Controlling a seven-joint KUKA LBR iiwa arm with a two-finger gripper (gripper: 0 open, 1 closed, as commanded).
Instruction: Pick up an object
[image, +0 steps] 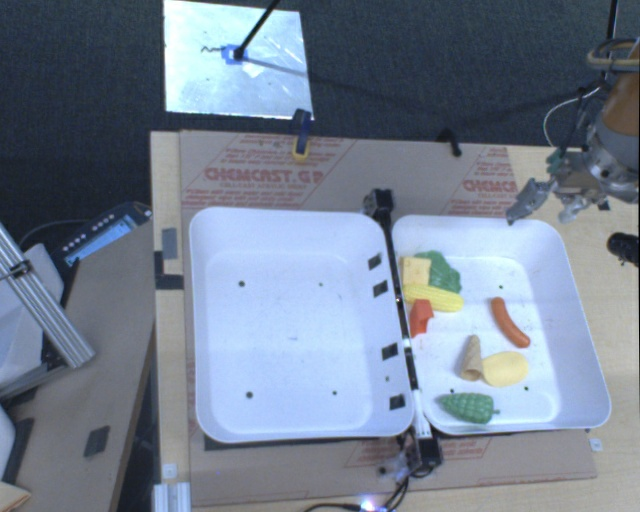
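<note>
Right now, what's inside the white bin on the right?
The right bin holds toy food: corn by a green leafy piece, a sausage, a lemon. Anything beneath them is covered.

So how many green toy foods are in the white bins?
2, both in the right white bin: a leafy green plastic vegetable near its top left by the yellow pieces, and a bumpy green plastic one at its bottom edge. Others may be hidden underneath.

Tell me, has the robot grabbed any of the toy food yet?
Not yet. The end effector hangs above the back edge of the right bin with nothing between its fingers. The sausage, corn, lemon and the other toys all lie in that bin. Left to do: come down over one, grip it, lift it.
</note>
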